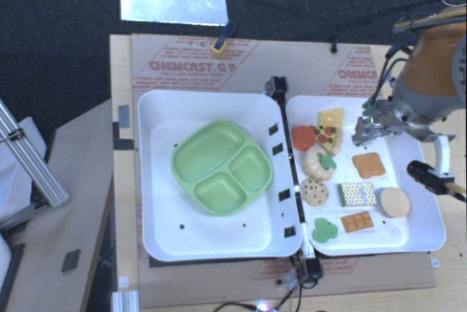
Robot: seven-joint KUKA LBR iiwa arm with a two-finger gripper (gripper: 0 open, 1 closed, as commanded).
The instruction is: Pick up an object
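Because the task named no particular object, the likeliest target was judged to be the brown toast-like square [368, 165], which lay flat on the floor of the right bin [430, 230], just below and beside the gripper [367, 130]. How far the claw stood open could not be told from this slanted view, and nothing could be seen caught in it. Around the square the toys lay close: a patterned green-and-white block [357, 194] and a pale round bun [395, 202] below it, a yellow pizza slice [330, 127] and a red tomato slice [303, 137] to its left, with a doughnut [318, 162] and a cookie [314, 192] further along. The chief risk, as a judgement, was that a thin, flat piece would offer little to pinch, so the claw might scrape the bin floor or close on nothing. A descent slightly off could also nudge the neighbouring block instead. The left bin [157, 230] held a green divided plate [221, 166], well apart.
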